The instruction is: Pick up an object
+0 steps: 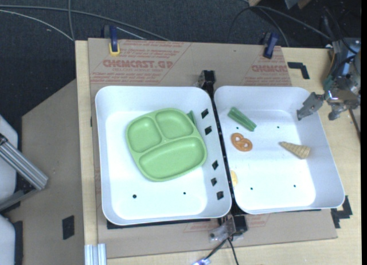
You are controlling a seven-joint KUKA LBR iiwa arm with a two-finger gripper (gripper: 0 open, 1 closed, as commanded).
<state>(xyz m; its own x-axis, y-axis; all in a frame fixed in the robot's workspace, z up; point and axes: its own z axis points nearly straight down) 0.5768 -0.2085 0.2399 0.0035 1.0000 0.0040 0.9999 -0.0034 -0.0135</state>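
In the right bin (321, 192) lie a green stick (241, 119), an orange pretzel (241, 142) and a tan cone (295, 149). A small yellow piece (234, 177) rests against that bin's left wall. The left bin (114, 195) holds a green divided plate (167, 143). My gripper (322, 108) hovers at the right bin's far right corner, open, with nothing between its fingers. It stands right of and beyond the cone, apart from all the objects.
Black clips (209, 137) run along the seam between the two bins. Blue clamps (114, 39) hold the cardboard base at the back. Cables cross the dark floor behind the bench. Bare white floor shows in the front half of the right bin.
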